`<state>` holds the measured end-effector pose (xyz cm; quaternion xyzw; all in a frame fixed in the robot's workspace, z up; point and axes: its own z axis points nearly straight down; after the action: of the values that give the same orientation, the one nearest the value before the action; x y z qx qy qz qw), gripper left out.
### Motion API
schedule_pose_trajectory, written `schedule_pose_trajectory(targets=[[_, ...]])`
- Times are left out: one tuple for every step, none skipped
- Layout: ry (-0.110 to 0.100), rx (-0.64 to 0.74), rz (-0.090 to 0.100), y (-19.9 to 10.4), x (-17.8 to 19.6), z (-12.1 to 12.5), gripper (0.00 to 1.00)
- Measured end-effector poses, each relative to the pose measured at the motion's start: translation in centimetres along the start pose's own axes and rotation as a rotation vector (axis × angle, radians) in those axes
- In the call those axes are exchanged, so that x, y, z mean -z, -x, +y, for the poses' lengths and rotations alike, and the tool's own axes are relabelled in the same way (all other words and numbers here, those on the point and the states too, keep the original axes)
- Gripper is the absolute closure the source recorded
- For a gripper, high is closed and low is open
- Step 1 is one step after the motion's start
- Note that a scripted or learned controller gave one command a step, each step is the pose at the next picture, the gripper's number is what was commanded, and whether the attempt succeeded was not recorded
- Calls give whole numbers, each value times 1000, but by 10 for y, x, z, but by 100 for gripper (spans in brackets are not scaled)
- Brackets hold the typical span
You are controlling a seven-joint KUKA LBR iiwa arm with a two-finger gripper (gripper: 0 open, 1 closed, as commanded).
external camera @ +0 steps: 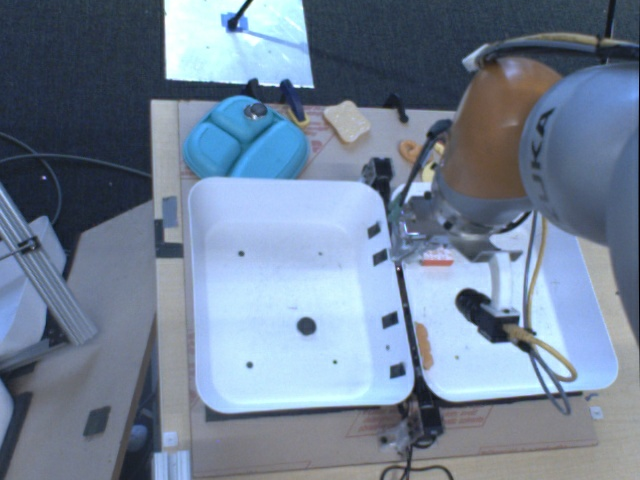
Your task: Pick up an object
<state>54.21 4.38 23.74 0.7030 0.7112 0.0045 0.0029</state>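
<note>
Looming over the right bin (590, 338), the grey arm (590, 158) with its orange band (500, 128) reaches in from the right and covers much of that bin's upper half. Its gripper (440, 253) sits low just right of the divide between the two bins, beside a small red-and-white object (436, 258); whether it is released, clenched or grasping anything cannot be told. A small orange object (424, 345) lies nearer the front of the right bin, close to its left wall, apart from the gripper. Left of the right bin, the left bin (230, 268) carries a small dark round object (306, 325) near its middle. Behind the left bin, on the bench, rests a blue compartmented tray (245, 143), and to the tray's right a tan piece resembling toast (347, 121). Another small orange piece (410, 151) lies behind the right bin.
</note>
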Motion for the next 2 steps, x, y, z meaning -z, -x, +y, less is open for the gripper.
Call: schedule_pose_trajectory(targets=[[-4,-15,-3,55,65,-56,100],[-6,-6,-2,35,68,-47,100]])
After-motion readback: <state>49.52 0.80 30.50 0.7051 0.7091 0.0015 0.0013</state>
